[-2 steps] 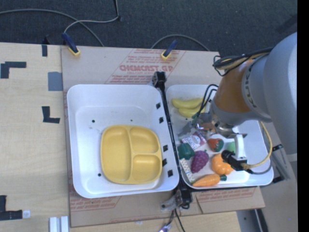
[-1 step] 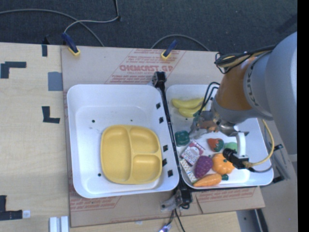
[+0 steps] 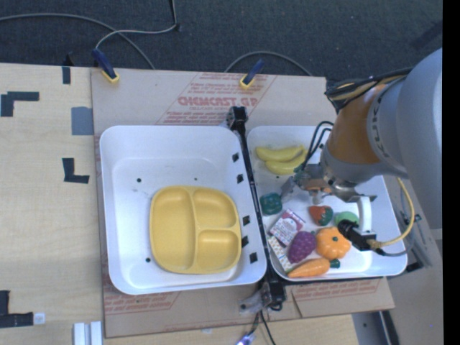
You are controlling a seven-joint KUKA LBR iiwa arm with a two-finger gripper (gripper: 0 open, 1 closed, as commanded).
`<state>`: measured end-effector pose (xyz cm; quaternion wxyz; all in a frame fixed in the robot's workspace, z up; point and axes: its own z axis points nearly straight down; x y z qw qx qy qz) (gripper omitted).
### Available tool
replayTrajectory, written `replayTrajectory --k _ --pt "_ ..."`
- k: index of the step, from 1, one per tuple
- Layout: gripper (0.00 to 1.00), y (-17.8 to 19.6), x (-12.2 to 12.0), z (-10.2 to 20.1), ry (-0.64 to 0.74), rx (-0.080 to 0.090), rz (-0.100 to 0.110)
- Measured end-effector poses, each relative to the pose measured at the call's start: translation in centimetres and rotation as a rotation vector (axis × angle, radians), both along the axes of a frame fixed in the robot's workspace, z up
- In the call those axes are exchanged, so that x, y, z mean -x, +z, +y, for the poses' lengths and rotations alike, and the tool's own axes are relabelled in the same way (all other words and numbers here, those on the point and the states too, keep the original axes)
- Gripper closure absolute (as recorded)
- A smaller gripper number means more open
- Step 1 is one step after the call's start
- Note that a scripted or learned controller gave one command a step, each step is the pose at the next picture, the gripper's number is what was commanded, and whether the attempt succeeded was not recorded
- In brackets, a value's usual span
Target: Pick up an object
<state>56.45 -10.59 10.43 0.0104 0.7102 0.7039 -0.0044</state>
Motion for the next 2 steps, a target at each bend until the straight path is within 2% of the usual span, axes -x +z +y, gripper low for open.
replayTrajectory --k 1,2 --pt "0.00 -1.9 -8.6 0.8 0.011 -0.019 0.005" --pt "0.00 9.5 -10.5 -1.9 0.011 -0.018 0.005"
